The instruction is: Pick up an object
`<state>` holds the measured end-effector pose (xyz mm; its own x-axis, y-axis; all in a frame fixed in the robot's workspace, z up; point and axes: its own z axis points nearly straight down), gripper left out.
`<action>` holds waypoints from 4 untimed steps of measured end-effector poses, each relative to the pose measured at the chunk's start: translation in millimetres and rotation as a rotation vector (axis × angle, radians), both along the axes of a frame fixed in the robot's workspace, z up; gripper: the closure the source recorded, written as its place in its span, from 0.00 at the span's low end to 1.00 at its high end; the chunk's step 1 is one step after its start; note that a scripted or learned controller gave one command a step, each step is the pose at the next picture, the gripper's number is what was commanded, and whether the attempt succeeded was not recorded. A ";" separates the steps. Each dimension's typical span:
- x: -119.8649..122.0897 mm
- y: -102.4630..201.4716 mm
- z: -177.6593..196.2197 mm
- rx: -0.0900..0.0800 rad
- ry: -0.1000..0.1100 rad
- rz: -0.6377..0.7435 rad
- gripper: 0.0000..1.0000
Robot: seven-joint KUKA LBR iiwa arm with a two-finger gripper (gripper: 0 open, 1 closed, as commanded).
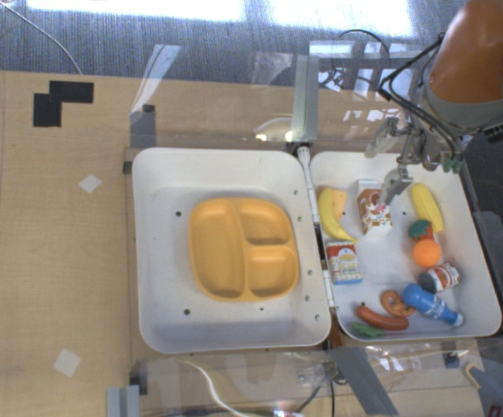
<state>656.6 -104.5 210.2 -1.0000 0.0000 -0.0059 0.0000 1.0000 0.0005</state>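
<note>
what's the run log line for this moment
arm: over right bin | gripper: above small carton, nothing seen held | left bin: yellow divided tray | task: object not yet picked

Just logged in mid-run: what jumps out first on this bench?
The yellow divided tray lying alone in the left bin catches the eye first. Next comes the clutter in the right bin: two bananas, small cartons, an orange ball and a blue bottle. The gripper hangs over that bin's far side, by the brown-and-white carton.
</note>
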 end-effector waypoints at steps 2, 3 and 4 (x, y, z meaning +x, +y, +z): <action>2.7 1.4 13.8 -0.001 -0.012 0.004 0.00; 2.7 1.4 13.8 -0.001 -0.012 0.004 0.00; -23.0 -13.3 -96.3 0.001 0.001 -0.269 0.00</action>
<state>633.6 -117.8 113.8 -0.9639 0.2662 -0.0046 0.2662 0.9639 0.0018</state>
